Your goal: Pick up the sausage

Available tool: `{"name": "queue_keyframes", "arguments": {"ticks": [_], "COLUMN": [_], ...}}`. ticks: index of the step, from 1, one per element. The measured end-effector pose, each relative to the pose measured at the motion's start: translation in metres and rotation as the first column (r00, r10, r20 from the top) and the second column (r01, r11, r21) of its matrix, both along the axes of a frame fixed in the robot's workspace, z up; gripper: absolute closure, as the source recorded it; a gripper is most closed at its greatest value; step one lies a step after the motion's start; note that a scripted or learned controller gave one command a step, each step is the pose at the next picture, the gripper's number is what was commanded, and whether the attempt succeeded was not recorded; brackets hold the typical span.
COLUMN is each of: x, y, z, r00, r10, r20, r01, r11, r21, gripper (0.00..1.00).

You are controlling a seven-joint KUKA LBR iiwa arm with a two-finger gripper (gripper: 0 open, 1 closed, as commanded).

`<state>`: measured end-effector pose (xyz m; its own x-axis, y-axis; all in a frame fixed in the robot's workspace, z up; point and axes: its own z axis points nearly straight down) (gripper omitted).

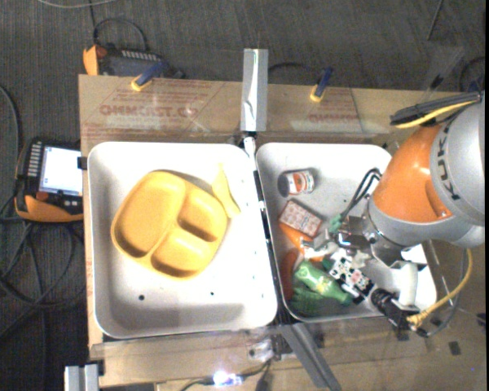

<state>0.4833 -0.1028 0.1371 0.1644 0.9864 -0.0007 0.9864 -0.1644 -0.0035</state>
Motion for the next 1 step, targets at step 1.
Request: {"name": "queue_keyframes", "arguments": {"ticks": [1], "x": [-0.0001], "y": [0.0010], "z": [0.0078], "r00": [1.000], "r10": [0.001], "r20": [-0.003], "r01": [-0.001], "r11": [1.000], "r21": [0.002], "gripper": [1.00]}}
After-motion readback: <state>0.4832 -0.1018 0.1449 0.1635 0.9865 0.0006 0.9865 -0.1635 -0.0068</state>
